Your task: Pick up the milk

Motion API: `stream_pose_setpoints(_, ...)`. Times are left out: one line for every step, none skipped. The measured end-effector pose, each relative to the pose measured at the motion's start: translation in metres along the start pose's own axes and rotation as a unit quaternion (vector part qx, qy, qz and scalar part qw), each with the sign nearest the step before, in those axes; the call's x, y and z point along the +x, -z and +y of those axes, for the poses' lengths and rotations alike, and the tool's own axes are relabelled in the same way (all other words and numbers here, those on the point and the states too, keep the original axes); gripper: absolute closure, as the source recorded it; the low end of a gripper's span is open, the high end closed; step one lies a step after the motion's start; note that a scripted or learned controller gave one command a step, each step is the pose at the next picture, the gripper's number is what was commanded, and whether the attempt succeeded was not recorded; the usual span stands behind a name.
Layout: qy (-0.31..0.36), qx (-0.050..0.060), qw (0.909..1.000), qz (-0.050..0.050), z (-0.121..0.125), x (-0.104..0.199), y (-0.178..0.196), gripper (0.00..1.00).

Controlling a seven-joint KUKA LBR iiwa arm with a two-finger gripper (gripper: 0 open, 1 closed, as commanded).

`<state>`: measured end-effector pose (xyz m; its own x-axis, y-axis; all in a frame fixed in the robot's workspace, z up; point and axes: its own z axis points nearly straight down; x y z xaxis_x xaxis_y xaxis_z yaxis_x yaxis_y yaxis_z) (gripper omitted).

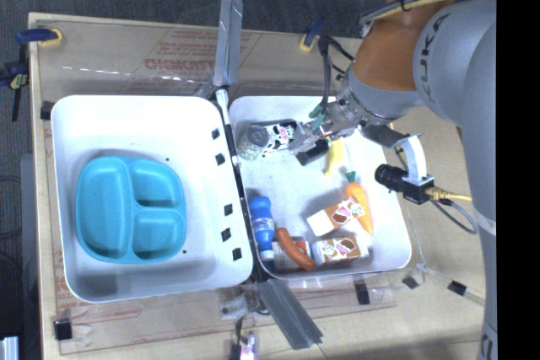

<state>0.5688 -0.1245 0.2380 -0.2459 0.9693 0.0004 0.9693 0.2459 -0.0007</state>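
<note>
My arm's shell (456, 55) looks like smooth grey plastic or painted metal, with a glossy orange band (396, 55) above the wrist. Just left of my gripper (310, 143), the milk (272, 137) seems to be a printed carton with a slight shine. The bins (63, 181) are smooth white plastic. Far to the left, the blue tray (131, 208) is matt plastic. The bench (126, 46) looks like pale wood.

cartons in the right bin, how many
2, maybe more hidden. A white-and-brown rectangular carton lies mid-bin beside the orange carrot; another brown-printed carton lies along the near wall, next to the red sausage.
</note>
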Motion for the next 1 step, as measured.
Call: stream_pose_setpoints(-0.127,-0.009,0.9918,-0.004,-0.0387,0.0324,-0.126,1.0)
